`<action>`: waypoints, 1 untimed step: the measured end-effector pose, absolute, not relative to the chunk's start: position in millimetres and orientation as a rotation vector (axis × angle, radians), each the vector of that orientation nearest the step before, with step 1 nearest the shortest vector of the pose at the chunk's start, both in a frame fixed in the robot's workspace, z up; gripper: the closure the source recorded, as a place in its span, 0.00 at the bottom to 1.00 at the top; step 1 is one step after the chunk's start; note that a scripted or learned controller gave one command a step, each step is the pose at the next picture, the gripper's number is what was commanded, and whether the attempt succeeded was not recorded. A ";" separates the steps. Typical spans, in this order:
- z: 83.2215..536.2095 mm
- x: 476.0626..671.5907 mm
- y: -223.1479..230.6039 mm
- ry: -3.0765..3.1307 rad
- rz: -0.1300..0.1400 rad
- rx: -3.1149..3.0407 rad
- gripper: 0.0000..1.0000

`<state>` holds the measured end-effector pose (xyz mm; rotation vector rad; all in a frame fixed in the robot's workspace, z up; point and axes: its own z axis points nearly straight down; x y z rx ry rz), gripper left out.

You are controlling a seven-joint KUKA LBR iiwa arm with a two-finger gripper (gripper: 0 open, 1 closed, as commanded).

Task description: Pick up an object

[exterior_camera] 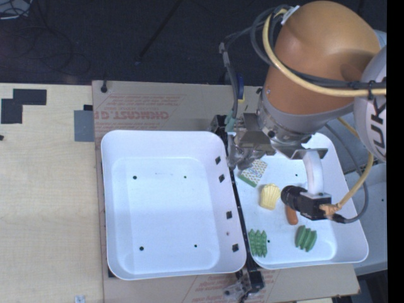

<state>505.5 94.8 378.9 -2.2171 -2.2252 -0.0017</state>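
The right bin [353, 248] holds several small objects. A green and white checkered piece [254, 173] lies near its left wall. A yellow ridged piece [270, 196] sits just to its right and nearer the front. A small orange-red piece [291, 216] lies beside it, and two green ridged pieces [257, 242] [306, 238] rest near the front. My gripper [243, 151] hangs low over the right bin's back left corner, just above and behind the checkered piece. The big orange wrist band [322, 49] covers the bin's back part.
The left bin [113, 169] stands beside the right one, and their walls meet at a divider [228, 194] with black clips. A white bracket [312, 169] and a black part [303, 201] on a yellow cable hang over the right bin's middle. Wooden bench lies at left.
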 end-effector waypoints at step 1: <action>387.4 568.7 100.9 -2.226 0.000 -2.220 1.00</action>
